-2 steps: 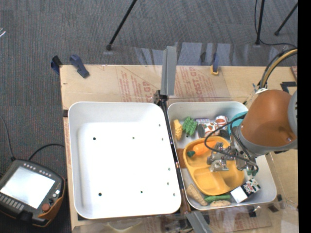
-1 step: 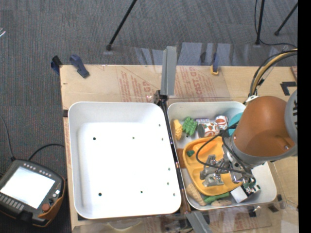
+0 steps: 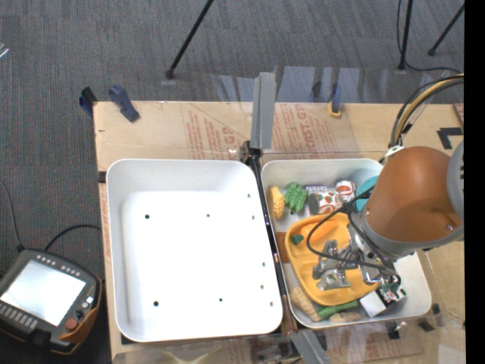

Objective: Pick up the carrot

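Where grey carpet (image 3: 91, 44) surrounds it, cardboard-topped bench (image 3: 182, 131) bears two bins (image 3: 121, 203).

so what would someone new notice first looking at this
Probably the arm's big orange band looming over the right bin, with the gripper low above a yellow-orange dish amid crowded toy food. Next, the left bin, a broad white tray beside it.

The arm's orange band (image 3: 413, 196) covers much of the right bin (image 3: 318, 165), hiding whatever lies beneath it. The gripper (image 3: 333, 275) blocks part of the yellow bowl (image 3: 307, 260). No carrot can be told apart among the crowded toys.
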`<state>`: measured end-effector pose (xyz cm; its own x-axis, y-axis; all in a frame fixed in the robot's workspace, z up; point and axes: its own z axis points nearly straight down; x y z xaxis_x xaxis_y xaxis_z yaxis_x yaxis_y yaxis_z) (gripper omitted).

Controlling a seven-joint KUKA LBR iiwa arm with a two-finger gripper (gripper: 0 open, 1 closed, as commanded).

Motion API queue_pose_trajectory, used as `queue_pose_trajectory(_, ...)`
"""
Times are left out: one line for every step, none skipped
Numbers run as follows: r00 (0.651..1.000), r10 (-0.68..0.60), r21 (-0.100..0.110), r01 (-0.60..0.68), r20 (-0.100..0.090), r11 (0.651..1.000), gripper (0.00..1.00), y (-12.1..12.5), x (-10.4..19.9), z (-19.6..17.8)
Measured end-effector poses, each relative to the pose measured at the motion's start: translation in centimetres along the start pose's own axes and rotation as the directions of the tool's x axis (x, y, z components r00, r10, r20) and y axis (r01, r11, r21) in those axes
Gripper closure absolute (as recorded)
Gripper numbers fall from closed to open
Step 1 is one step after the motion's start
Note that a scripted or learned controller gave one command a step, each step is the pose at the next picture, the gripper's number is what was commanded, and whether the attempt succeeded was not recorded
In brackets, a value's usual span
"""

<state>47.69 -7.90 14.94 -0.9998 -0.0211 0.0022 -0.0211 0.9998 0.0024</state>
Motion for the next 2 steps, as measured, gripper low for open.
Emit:
queue_pose_trajectory(1.0, -0.007, -0.001, 0.007, 0.0, 1.0, 1.0, 0.17, -0.09, -0.87)
queue_pose_trajectory(1.0, -0.015, -0.002, 0.015, 0.0, 1.0, 1.0, 0.34, -0.19, -1.74)
